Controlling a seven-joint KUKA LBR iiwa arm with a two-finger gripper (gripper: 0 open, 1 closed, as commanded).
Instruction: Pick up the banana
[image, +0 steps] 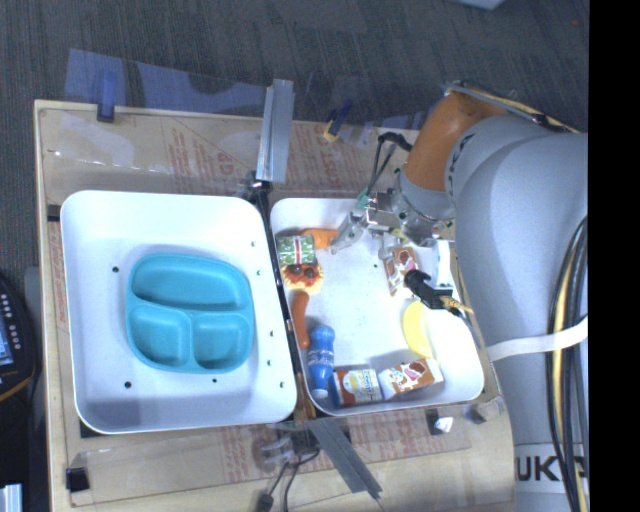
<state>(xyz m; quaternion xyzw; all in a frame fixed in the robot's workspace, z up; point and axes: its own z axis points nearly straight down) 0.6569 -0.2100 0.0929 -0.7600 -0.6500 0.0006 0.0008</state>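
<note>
banana (416, 329) in right bin (462, 385), untouched

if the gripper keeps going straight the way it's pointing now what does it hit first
The gripper seems to point toward the view's left, so probably the green-labelled packet near the right bin's left wall. Depth is unclear; it may pass above. The banana lies off that line.

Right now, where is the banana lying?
The banana lies in the right bin, near its right wall, above the small carton and just below the gripper.
</note>
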